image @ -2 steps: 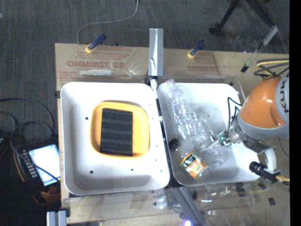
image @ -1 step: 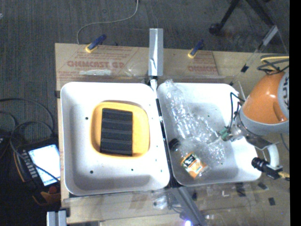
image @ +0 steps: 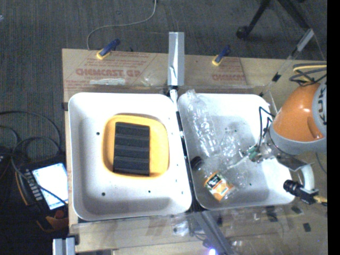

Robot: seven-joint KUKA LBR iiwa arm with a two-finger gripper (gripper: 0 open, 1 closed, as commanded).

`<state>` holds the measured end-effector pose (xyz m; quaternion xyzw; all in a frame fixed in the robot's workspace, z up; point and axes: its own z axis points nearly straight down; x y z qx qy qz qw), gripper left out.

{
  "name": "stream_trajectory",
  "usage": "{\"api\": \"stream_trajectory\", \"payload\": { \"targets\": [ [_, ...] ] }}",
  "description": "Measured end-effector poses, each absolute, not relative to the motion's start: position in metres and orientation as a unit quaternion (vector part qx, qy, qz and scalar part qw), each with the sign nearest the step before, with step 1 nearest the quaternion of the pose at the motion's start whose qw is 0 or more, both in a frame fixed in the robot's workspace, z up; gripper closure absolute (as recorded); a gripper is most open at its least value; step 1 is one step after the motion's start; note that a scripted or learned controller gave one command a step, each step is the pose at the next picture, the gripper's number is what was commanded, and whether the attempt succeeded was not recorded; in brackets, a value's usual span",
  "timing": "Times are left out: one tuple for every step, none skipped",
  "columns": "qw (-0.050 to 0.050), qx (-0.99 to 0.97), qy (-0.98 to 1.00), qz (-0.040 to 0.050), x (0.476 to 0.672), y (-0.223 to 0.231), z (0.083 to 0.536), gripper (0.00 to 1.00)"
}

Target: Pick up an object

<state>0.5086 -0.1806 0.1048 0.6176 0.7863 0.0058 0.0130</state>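
A crumpled clear plastic bottle (image: 210,134) with a black cap (image: 196,163) lies slantwise across the right bin (image: 276,193). A small orange packet (image: 218,185) with a dark label rests near that bin's front. In the left bin (image: 85,142) lies a yellow sponge-like block with a black ridged top (image: 132,148). My gripper (image: 253,154) reaches down into the right bin from the right, below the orange band (image: 297,118), at the right end of the clear plastic. The clear plastic there hides what it touches.
A metal post (image: 176,57) stands at the back between the bins. Two blue-and-yellow clamps (image: 108,48) hold the cardboard backing. Cables and a tablet (image: 49,178) lie on the floor to the left.
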Motion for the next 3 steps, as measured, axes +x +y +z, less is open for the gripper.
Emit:
{"api": "stream_trajectory", "payload": {
  "targets": [
    [0.012,0.617,0.787,0.003,0.49,-0.163,0.093,0.0],
    [0.018,0.617,0.787,0.0073,0.495,-0.163,0.109,1.0],
    [0.0,0.65,0.76,-0.0008,0.53,-0.117,0.203,1.0]
  ]
}}
